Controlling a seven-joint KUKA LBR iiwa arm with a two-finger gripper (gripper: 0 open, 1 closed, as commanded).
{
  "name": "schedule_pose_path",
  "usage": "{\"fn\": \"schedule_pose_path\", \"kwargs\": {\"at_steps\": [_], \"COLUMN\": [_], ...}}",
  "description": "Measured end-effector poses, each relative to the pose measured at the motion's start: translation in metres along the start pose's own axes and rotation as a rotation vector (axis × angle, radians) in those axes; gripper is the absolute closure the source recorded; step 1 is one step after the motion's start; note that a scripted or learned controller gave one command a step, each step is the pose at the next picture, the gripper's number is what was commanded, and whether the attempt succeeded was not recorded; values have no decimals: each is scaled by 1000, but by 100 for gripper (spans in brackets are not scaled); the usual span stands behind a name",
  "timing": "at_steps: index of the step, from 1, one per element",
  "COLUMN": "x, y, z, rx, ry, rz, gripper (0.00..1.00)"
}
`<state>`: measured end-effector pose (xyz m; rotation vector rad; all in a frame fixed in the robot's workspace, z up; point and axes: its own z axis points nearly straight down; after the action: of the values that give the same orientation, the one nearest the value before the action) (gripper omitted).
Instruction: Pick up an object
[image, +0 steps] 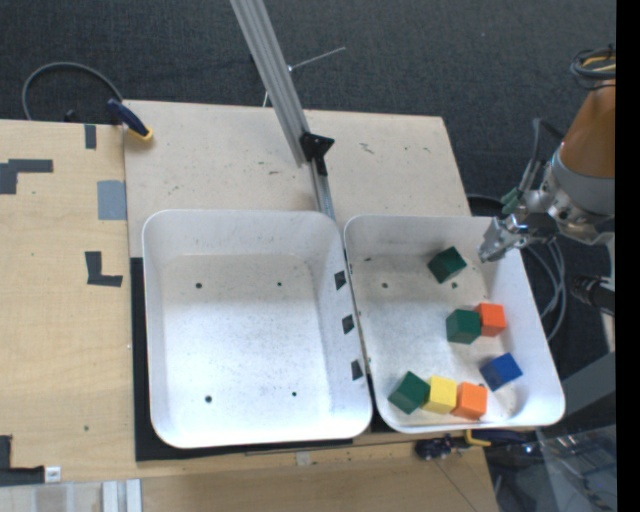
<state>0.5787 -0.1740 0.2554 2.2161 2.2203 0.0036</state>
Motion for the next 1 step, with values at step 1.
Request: {"fn": "schedule_pose_path", "kwargs": {"at_steps": [1], "x": [45], "y": [7], "z": [-2], "rx": [4], "ry": [3], "rz": [-4], "gripper": [100]}}
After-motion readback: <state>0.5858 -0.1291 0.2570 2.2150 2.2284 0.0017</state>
